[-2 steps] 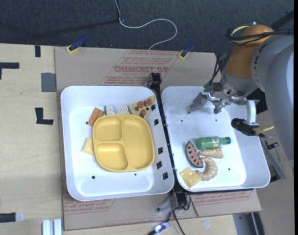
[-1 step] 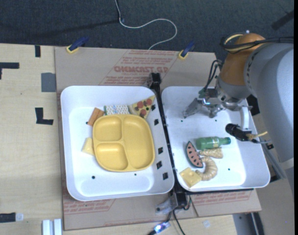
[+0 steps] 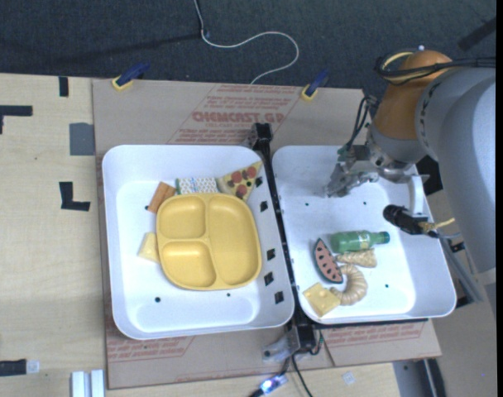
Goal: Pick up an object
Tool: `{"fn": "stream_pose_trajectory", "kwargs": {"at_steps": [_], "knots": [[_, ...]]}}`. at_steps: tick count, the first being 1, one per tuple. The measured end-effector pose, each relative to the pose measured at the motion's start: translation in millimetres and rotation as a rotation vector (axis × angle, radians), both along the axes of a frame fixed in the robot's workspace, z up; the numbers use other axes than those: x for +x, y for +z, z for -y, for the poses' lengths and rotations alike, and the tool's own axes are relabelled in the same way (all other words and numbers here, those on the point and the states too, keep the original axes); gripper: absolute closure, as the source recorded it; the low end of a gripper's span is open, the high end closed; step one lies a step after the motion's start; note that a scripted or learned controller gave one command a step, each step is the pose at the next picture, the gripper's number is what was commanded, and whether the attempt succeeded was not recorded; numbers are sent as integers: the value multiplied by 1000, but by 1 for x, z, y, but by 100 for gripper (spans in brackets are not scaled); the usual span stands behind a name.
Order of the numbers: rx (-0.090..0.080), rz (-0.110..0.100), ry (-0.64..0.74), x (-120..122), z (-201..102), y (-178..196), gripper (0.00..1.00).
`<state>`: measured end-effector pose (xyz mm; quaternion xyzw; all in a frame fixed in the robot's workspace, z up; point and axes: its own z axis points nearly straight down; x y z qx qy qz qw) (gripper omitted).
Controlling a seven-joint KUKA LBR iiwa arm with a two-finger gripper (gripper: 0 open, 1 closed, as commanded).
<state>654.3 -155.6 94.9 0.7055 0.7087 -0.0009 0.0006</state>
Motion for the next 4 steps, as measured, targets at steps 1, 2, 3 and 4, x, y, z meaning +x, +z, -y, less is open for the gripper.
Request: {"fn": "stream_pose_trajectory", "kwargs": {"at_steps": [1, 2, 3, 4], "knots": [[2, 3, -4, -1, 3, 62, 100], [1, 6, -3, 6, 5, 124, 100], [3, 0, -3, 6, 4, 130, 100], [2, -3, -3, -30, -20, 135, 100]]}}
